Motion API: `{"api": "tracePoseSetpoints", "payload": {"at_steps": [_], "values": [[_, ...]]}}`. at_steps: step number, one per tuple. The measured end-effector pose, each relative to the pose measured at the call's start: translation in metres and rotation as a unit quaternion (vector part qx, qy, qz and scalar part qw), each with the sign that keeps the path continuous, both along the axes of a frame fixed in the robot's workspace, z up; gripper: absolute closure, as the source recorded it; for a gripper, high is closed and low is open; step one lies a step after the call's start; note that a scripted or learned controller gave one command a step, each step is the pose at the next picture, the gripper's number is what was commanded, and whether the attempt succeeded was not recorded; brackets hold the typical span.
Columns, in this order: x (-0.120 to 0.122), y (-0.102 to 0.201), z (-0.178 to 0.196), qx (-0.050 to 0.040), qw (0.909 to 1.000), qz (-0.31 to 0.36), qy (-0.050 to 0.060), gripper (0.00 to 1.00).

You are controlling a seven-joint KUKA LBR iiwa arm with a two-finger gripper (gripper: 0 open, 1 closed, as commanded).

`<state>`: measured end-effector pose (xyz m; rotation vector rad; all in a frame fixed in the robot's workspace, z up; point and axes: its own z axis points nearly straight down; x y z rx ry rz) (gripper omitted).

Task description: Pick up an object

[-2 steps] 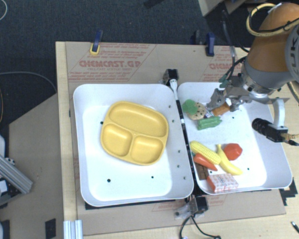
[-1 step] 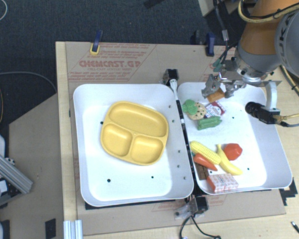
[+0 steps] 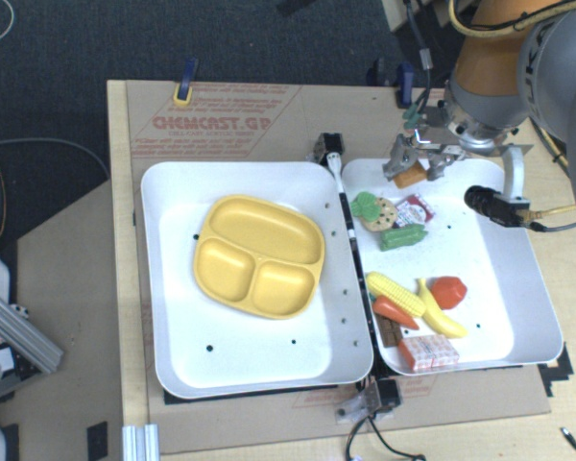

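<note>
Apparently mid-lift: end effector (image 3: 418, 164) hung over right white bin's (image 3: 518, 286) far-left corner, closed on a small orange block (image 3: 410, 174); raising it clear remained.

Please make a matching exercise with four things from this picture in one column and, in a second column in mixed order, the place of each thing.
Things:
1. yellow divided tray
2. corn cob
3. gripper
4. red and white box

Places:
A. near front edge of the right bin
B. in the left bin
C. over the far end of the right bin
D. middle of the right bin, beside the carrot

Pairs: 1-B, 2-D, 3-C, 4-A
</note>
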<state>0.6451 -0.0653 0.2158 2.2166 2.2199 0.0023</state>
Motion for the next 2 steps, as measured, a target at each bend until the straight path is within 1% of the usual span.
{"api": "tracePoseSetpoints", "payload": {"at_steps": [1, 2], "values": [[0.009, -0.007, 0.009, 0.0002, 1.0000, 0.000, 0.000, 1.00], [0.001, -0.002, 0.019, 0.0009, 1.0000, 0.000, 0.002, 1.00]]}}
